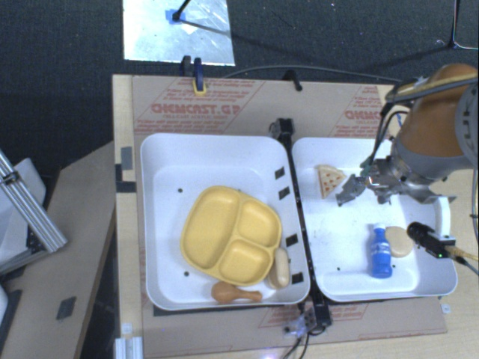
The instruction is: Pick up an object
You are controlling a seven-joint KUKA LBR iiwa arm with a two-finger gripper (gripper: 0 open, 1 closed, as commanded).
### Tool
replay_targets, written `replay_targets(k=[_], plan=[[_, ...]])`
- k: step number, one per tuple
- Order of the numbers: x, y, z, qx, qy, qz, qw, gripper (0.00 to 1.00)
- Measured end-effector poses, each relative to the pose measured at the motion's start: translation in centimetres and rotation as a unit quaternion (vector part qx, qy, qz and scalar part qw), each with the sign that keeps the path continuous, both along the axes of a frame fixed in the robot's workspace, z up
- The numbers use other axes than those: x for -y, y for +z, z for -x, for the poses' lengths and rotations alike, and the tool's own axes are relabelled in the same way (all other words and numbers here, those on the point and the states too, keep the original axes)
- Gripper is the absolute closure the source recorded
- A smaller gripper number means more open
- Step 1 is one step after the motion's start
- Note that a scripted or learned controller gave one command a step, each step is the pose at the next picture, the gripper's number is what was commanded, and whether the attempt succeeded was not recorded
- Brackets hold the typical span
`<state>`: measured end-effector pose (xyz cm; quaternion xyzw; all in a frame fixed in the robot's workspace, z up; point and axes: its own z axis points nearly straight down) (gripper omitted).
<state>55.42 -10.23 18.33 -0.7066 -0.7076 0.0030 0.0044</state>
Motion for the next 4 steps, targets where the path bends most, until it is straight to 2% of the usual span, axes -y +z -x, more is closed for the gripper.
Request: replay_targets(k=[1, 2, 3, 4], plan=[[0.0, 0.6, -0.3, 0.006, 0.001, 0.0009, 1.0000, 0.00], [-0.4, -5.6, -0.6, 0.004, 0.000, 0.0004, 1.0000, 0.00], [-0.4, -10.1, -0.6, 0.004, 0.000, 0.0004, 1.0000, 0.00], [-0.4, -8.8, -0.8, 0.007, 0.000, 0.0012, 1.0000, 1.00]])
